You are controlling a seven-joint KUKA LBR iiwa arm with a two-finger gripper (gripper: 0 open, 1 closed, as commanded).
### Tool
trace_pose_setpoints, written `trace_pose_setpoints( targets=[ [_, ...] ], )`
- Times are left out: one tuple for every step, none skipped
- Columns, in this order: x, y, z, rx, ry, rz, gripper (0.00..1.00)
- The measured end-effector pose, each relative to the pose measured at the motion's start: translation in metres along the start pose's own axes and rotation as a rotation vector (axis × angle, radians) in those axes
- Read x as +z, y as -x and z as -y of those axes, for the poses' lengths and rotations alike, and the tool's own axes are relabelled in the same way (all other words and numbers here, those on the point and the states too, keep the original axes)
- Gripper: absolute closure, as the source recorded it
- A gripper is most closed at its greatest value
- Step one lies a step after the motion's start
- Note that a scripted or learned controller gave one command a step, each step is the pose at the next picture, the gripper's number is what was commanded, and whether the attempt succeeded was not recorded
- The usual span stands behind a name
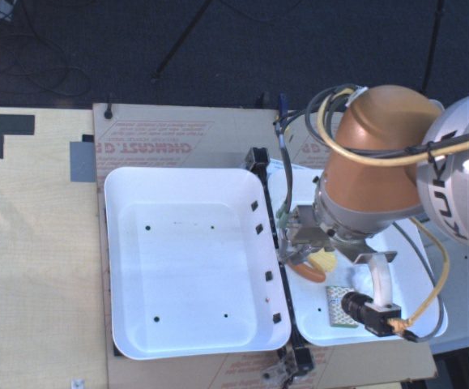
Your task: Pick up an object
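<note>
- Looking down on the bench [40, 258], we see the grey arm [380, 156] with its orange band reaching in from the view's right over the right bin [311, 318].
- Its gripper [300, 248] sits low by that bin's left wall. We cannot tell how far it is open, nor whether it has hold of anything.
- Just below the gripper in the view lies an orange-brown oblong object [309, 272], so close that we cannot tell whether they touch.
- A pale yellow object [326, 259] lies just right of the gripper, against the oblong one.
- Farther below and right of the gripper we see a flat green-speckled square [338, 306].
- Left of the gripper, across the walls, stands the left bin [121, 258].
</note>
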State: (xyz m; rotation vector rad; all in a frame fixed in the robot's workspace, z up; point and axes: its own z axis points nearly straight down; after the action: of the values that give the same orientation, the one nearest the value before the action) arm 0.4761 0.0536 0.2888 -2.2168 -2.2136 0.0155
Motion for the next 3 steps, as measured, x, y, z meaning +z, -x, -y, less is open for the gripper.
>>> trace_pose_setpoints(
  targets=[
    [-0.121,-0.034,-0.012,-0.006,0.023,-0.004,1.0],
    [-0.172,-0.078,-0.003,-0.007,0.015,-0.002,1.0],
    [-0.155,-0.092,0.003,-0.004,0.008,0.001,1.0]
  ],
)
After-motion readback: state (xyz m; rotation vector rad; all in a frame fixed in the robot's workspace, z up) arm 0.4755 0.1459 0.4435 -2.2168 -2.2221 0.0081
